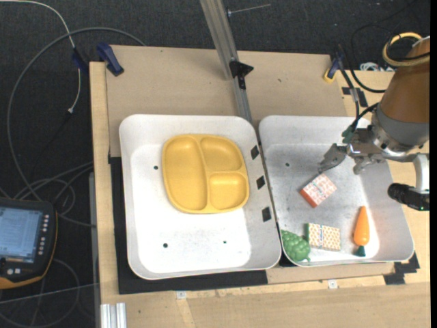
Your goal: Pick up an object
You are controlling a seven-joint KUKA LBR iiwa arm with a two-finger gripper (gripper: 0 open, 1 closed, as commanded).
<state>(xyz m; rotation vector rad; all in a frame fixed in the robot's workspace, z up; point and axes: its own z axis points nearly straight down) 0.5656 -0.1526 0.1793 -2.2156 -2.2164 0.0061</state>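
Robot gripper [349, 157] hovers with fingers spread open, holding nothing; an orange-and-white box [318, 190] lies just below-left of the fingertips in the right bin [293, 132].

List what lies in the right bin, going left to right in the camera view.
Green toy → orange-and-white box and patterned box, overlapping in order → toy carrot.

The arm [408, 94] is cut off by the picture's right edge, so its upper part is out of sight. The claw [354, 156] is too small and cluttered to read its fingers. At the left edge, a handheld screen [24, 240] is partly cropped, its display blurred.
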